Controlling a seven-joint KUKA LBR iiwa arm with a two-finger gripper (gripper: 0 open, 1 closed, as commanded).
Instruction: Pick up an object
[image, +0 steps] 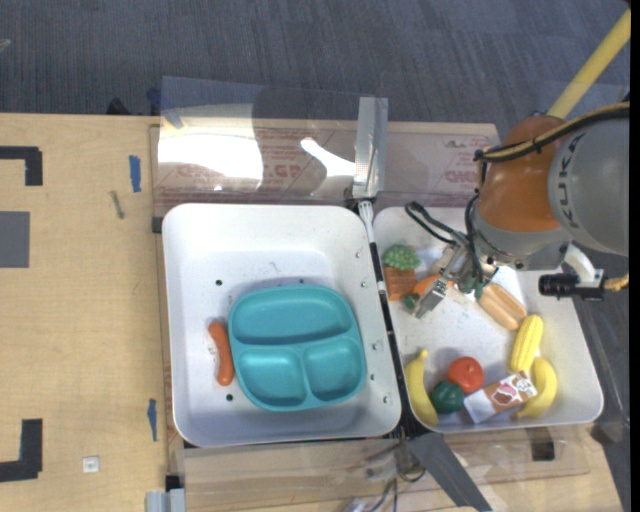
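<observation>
My gripper (432, 293) hangs low in the right bin (585, 395), near its back left part, under the arm's orange band (520, 190). Just to its left lies a toy carrot (400, 272) with a green top; a bit of orange shows right at the gripper's tip. On its right lies a tan hot dog bun (502, 306). Further forward are a yellow corn cob (526, 344), a red tomato (465, 373), a green vegetable (447, 398), a small printed box (506, 391) and two bananas (420, 388) (546, 388).
The left bin (190, 240) holds a teal divided plate (296, 345) and an orange sausage (222, 352) beside the plate's left edge. A metal post (368, 150) stands behind the ridge between the bins. Black cables (440, 235) trail from the wrist.
</observation>
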